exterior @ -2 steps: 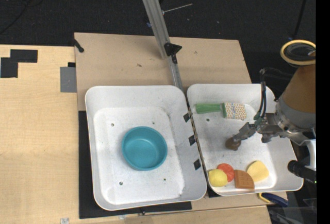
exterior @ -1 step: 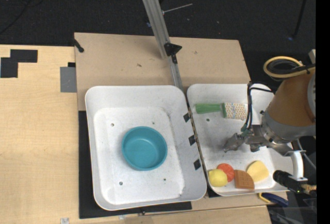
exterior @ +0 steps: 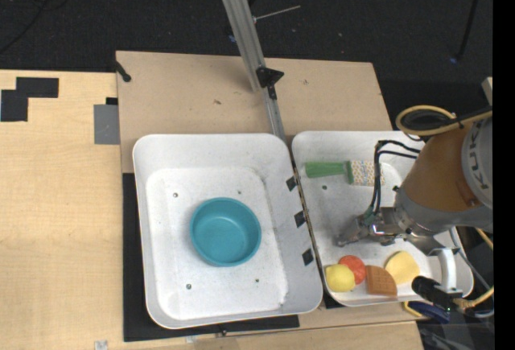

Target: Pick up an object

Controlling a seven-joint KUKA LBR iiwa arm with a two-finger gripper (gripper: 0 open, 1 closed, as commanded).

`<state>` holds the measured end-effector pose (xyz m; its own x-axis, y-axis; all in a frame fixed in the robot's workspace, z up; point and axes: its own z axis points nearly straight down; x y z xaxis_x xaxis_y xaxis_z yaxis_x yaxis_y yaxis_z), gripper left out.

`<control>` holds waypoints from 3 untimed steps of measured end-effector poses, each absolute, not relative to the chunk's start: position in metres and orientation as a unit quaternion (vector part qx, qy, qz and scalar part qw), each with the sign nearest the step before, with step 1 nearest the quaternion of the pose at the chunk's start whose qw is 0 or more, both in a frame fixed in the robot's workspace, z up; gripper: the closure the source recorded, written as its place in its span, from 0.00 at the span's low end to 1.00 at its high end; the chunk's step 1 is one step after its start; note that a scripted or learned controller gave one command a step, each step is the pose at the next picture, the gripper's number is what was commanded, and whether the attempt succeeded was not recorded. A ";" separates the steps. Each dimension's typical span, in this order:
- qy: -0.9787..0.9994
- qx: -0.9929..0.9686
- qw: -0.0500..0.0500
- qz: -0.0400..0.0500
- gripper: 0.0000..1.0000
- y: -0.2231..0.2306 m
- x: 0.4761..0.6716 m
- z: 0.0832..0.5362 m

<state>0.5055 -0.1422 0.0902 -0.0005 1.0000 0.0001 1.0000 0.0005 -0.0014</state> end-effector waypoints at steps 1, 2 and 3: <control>-0.707 -0.707 -0.001 0.000 1.00 -0.143 0.506 0.102; -0.707 -0.707 -0.001 -0.001 1.00 -0.143 0.502 0.145; -0.707 -0.707 -0.001 -0.001 1.00 -0.144 0.494 0.191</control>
